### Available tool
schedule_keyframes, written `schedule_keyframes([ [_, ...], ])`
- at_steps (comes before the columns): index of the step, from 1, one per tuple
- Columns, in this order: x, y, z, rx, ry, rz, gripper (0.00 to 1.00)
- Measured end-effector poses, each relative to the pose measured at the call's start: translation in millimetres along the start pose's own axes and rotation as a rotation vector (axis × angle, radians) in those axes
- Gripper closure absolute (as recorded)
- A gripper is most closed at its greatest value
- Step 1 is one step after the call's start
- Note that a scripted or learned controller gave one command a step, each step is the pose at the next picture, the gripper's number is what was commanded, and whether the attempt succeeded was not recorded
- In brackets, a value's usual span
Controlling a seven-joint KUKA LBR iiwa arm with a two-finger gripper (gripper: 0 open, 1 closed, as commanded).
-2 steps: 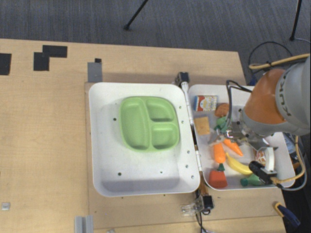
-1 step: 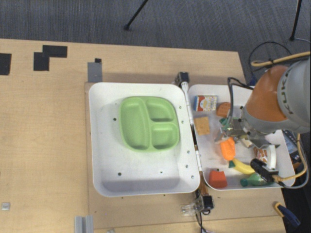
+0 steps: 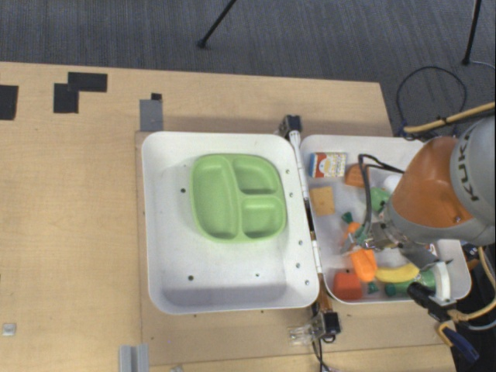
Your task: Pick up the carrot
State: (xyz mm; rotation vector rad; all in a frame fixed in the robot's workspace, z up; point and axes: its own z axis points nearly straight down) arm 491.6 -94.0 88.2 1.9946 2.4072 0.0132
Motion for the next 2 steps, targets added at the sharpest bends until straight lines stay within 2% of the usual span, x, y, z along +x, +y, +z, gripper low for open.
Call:
schedule_keyframes([
  [1, -0.7, -0.9, 0.5, 0.002, 0.000, 0.001, 0.00],
  [2, 0.1, 1.4, -10.6, -0.002, 0.001, -0.002, 1.00],
])
